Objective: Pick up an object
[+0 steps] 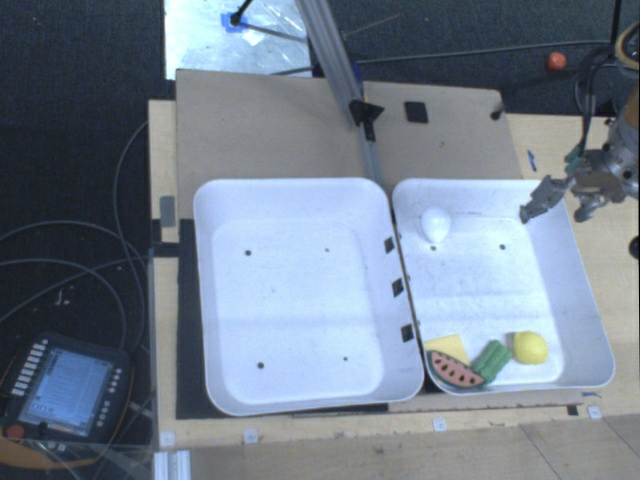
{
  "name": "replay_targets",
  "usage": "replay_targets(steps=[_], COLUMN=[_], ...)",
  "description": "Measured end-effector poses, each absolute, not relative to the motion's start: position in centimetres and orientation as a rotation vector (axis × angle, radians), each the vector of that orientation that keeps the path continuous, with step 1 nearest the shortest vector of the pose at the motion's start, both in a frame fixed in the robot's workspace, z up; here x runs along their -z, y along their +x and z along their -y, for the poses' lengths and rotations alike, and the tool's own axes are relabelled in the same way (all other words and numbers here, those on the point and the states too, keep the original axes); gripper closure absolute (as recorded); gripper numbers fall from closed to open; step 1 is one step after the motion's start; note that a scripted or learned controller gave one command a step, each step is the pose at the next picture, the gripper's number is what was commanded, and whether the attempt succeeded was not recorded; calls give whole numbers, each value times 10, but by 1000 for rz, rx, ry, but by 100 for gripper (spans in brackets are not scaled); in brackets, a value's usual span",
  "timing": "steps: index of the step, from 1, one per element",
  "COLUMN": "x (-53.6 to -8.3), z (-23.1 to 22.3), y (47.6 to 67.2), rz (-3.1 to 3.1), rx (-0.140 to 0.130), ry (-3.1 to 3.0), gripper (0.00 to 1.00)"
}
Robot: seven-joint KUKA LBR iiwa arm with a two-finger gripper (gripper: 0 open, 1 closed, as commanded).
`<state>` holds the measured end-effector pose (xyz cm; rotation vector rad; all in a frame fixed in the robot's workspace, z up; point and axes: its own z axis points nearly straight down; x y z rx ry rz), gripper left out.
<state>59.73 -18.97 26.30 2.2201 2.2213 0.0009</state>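
While the gripper (556, 199) hangs over the right bin's (590, 313) far right rim, fingers spread, gripping nothing, the objects lie well apart from it: white egg (435, 225) near that bin's far left corner; lemon (530, 347), green piece (490, 359), watermelon slice (455, 370) and yellow wedge (448, 347) along its near wall. Risk: crowded cluster, fingers could strike the wall or nudge neighbours.

Left bin (290, 288) and right bin (560, 298): smooth white plastic, faint sheen; table (270, 118): matt tan board, looks like wood or fibreboard. Contents of the right bin: watermelon slice (455, 370), green piece (490, 359), lemon (529, 347) and yellow wedge (449, 347), all smooth, plastic-looking; white rounded object (435, 224), glossy. Floor (70, 88): dark, rough carpet; slanted pole (330, 38): dull grey metal; tool (560, 196): grey, metallic-looking.
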Motion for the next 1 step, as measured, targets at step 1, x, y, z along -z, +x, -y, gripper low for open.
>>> replay_targets(steps=[1], x=[-359], z=[119], y=[529], rz=[-2221], rx=[-13], ry=[2210], gripper=[0])
